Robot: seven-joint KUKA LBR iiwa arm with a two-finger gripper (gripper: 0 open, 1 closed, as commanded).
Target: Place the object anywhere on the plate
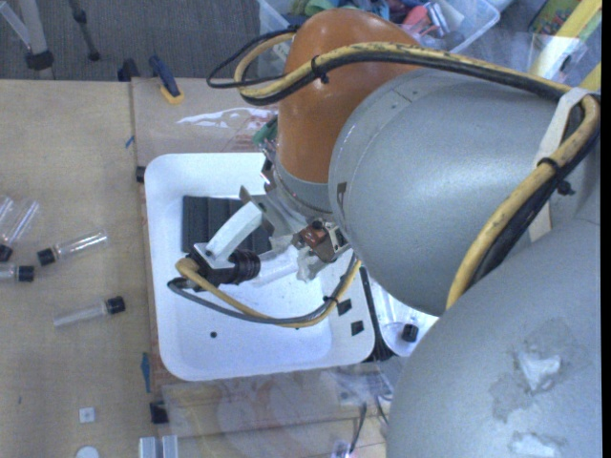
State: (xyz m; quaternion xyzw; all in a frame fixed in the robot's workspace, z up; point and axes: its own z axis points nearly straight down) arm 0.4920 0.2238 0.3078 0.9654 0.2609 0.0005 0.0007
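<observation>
Reaching low over the white bin (181, 351), the pincer (305, 256) is masked by the arm (449, 179); its state cannot be told.

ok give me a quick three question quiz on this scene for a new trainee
1. True or false: the arm covers much of the white bin.
2. What lies on the bench left of the bin? A) clear vials with dark caps B) a red mug C) a folded towel
3. Fill in: the band above the arm's wrist is ____.

Key: 1 true. 2 A, the vials lie on the wooden bench. 3 orange.
</observation>
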